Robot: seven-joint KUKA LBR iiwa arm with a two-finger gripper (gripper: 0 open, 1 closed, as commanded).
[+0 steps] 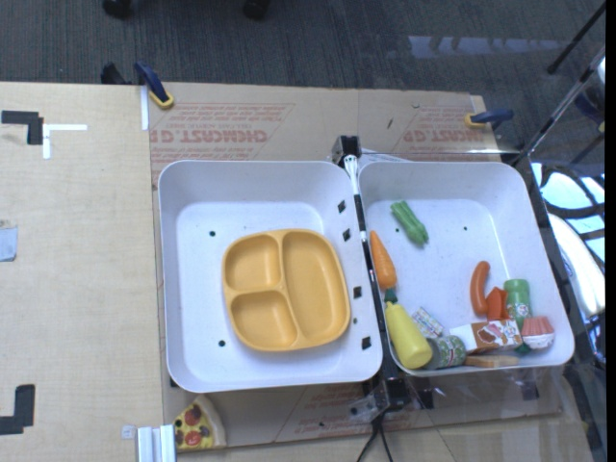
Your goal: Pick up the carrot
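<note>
The carrot is orange with a small green top at its near end. It lies against the left wall of the right bin, pointing away from the camera. Just below it rests a yellow squeeze bottle.
The left bin holds a yellow divided plate. In the right bin lie a green pepper-like toy, an orange-red sausage, a green can and several small packets along the near wall. A toy pizza slice lies on the cardboard outside.
</note>
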